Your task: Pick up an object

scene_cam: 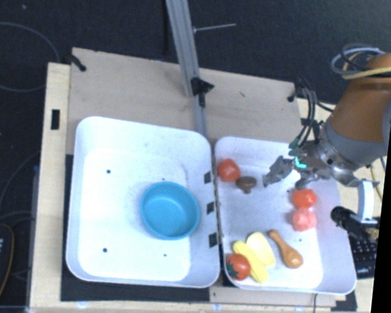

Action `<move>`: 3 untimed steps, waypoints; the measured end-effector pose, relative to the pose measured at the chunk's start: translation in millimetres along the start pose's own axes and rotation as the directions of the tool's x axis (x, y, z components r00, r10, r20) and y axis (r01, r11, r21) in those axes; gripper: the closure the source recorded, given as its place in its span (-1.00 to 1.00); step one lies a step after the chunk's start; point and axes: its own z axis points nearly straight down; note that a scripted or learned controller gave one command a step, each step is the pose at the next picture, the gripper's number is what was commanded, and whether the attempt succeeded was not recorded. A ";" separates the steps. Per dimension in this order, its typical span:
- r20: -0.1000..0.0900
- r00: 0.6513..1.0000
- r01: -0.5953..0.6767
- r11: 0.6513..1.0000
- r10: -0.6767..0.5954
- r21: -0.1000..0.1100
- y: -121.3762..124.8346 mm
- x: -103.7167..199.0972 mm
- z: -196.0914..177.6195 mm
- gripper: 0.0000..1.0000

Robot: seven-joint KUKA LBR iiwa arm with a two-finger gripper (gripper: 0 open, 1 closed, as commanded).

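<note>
My gripper [282,174] hangs over the upper middle of the right bin [329,273], with nothing visible between its fingers. Just left of it a small brown object [246,184] lies on the bin floor, and a red tomato [229,169] sits beyond that near the bin's left wall. Right of the gripper lie a red ball [304,198] and a pink object [304,219]. Toward the front are a yellow object [258,254], a brown spoon-like piece [286,250] and another red tomato [238,266].
The left bin [112,150] holds a blue bowl [169,210]. A grey metal pole [184,39] slants down to the gap between the bins. The arm's grey and orange body [356,128] stands over the right bin's far right corner.
</note>
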 end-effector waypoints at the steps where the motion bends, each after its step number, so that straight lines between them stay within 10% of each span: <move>1: 0.000 1.000 0.000 1.000 0.000 -0.005 1.0 0.0 -2.5 -1.00; 3: 0.003 1.000 -0.005 1.000 0.005 -0.001 -6.0 -15.3 108.8 -1.00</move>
